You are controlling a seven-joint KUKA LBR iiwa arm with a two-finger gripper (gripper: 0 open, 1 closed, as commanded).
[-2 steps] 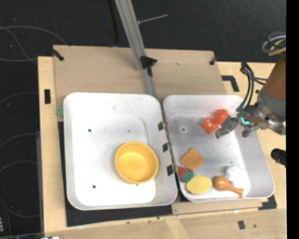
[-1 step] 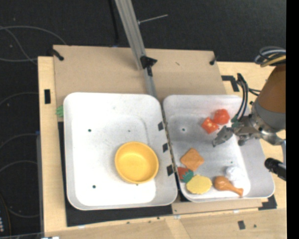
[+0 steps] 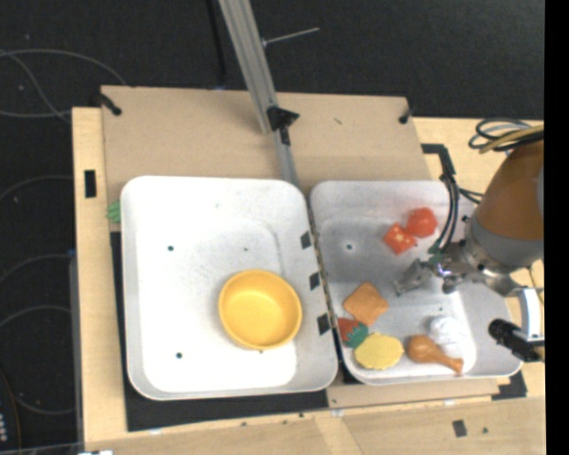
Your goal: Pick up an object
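The right bin [image 3: 365, 207] holds several toy foods. Two red pieces [image 3: 410, 230] lie near its back. An orange slab [image 3: 365, 303] lies in the middle, and a small red and green piece [image 3: 352, 332] sits at the left wall. Along the front are a yellow disc [image 3: 378, 352] and a brown drumstick [image 3: 432, 351], with a white lump [image 3: 443, 328] just behind the drumstick. My gripper [image 3: 415, 278] hangs low over the bin's middle, right of the orange slab and below the red pieces. Nothing is seen held in it.
The left bin [image 3: 171, 226] bears a yellow bowl [image 3: 259, 308] near its front right. A metal post [image 3: 251, 55] rises behind the bins. The arm's orange band [image 3: 512, 207] stands over the right bin's right edge. Cables [image 3: 503, 136] lie at the far right.
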